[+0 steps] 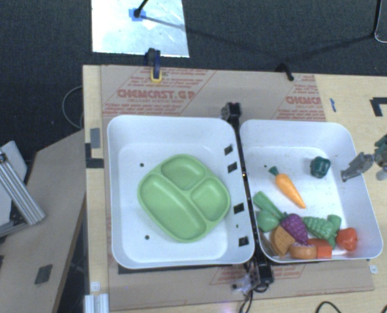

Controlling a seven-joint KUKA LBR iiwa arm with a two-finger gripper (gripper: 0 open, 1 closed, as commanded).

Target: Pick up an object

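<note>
While the grey end effector hovers at the right white bin's right rim, finger state indeterminate, plastic toy food crowds the lower right; an orange toy carrot lies mid-bin, apart.

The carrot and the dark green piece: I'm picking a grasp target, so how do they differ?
The carrot is orange, long and tapered, lying at a slant; the dark green piece is rounder and more compact. The carrot lies nearer the toy pile; the green piece sits nearer the gripper. Both lie loose in the right bin.
</note>
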